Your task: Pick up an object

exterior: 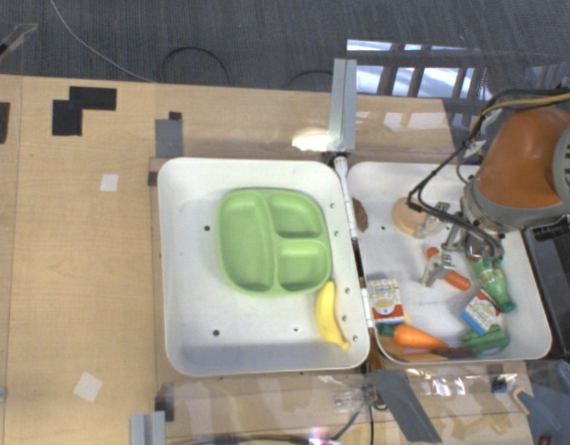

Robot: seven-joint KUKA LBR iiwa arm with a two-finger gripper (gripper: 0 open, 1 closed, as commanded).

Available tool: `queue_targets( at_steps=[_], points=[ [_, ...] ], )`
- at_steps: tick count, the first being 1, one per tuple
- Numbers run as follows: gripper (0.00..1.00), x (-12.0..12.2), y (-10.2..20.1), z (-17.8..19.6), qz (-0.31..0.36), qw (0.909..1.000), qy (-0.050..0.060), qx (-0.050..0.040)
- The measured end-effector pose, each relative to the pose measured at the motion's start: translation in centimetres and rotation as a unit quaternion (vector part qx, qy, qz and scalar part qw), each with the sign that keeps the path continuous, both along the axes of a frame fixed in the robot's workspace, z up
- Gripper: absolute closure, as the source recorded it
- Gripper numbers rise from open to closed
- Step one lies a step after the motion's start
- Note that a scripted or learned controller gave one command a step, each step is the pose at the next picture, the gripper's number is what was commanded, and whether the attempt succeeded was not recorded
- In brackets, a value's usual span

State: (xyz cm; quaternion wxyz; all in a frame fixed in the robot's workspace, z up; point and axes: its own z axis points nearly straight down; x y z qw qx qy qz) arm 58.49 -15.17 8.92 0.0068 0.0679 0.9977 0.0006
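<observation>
Over the right bin (535, 341), near its far right side, the gripper (442, 267) hangs low among the clutter, fingers pointing down toward the bin floor. Whether those fingers stand apart or together cannot be told; they are small and overlap the objects beneath.

Step in hand, by judgement: the descent or closing stage of a pick, with nothing visibly held.

Likeliest target is the small orange piece (457, 281) lying just beside the fingertips, toward the bin's right-centre. Its long axis runs roughly from the bin's far left toward its near right; which end leads is not clear.

Along the near edge of the same bin lies a carrot (416, 337), long axis parallel to that edge, with a green bottle (495, 286) by the right wall.

The next move calls for the fingers to straddle the orange piece across its short axis, then close and lift straight up.
</observation>
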Motion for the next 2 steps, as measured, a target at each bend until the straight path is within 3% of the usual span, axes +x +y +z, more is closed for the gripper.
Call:
queue_targets(
  at_steps=[1,2],
  points=[
    [0.00,-0.7,0.1,0.0,-0.055,0.9985,-0.001,-0.0006],
    [1.00,-0.2,0.2,1.6,-0.052,0.9986,-0.009,-0.0017]
  ],
)
